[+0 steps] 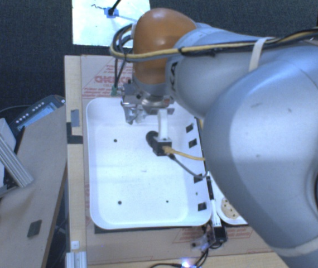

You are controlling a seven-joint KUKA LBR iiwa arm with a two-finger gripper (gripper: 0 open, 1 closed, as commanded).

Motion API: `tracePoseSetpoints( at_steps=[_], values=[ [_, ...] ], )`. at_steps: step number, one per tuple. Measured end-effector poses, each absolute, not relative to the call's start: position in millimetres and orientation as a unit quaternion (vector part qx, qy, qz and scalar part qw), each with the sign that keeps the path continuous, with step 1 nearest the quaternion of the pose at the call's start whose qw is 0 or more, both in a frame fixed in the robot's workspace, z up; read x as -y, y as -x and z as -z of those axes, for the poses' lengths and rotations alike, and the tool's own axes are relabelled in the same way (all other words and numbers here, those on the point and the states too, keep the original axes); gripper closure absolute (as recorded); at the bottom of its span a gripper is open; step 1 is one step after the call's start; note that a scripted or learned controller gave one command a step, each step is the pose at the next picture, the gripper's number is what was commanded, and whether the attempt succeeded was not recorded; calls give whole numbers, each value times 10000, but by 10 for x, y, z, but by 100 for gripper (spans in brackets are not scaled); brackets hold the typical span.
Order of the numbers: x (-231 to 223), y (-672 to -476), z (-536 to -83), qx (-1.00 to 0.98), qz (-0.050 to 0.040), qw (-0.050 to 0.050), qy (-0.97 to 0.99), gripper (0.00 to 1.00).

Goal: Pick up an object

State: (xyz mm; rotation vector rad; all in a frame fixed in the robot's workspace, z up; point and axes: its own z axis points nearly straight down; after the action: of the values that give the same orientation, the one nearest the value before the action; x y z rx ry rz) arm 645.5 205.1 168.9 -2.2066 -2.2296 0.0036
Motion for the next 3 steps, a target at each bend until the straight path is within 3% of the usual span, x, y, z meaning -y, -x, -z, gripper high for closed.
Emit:
tracePoseSetpoints(
  at_steps=[1,3],
  values=[
    [-2369,-5762,-796,7098,-27,27,7044,100],
    [-2293,-5897,-848,7074,9,-1,7068,100]
  ],
)
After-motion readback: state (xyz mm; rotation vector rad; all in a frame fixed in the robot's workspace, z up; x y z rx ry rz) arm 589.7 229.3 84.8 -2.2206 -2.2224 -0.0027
